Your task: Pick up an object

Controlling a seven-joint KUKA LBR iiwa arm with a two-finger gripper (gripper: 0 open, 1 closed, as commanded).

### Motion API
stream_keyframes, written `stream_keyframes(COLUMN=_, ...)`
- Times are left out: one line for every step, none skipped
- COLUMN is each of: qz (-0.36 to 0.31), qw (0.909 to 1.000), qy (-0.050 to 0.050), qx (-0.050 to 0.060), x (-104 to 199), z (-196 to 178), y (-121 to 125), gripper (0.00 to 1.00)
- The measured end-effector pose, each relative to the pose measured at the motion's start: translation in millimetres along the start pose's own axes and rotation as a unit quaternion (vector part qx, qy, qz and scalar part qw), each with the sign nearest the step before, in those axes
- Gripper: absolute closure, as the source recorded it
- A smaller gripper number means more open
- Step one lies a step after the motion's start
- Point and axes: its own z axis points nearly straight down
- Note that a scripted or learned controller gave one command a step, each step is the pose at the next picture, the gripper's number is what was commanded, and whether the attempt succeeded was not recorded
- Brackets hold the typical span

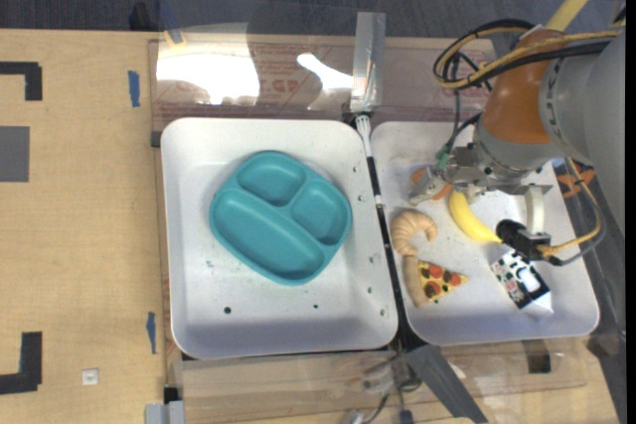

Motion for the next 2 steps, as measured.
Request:
stream_keyframes(qz=0.000, qw=1.0000, qy=0.000, qx=-0.001, x=-0.4, z=-9.6, y=1.8, gripper=1.00)
stream_keyframes(qz=0.000, qw=1.0000, qy=0.000, qx=0.000, x=-0.4, z=-8.5, y=1.3, gripper=0.00)
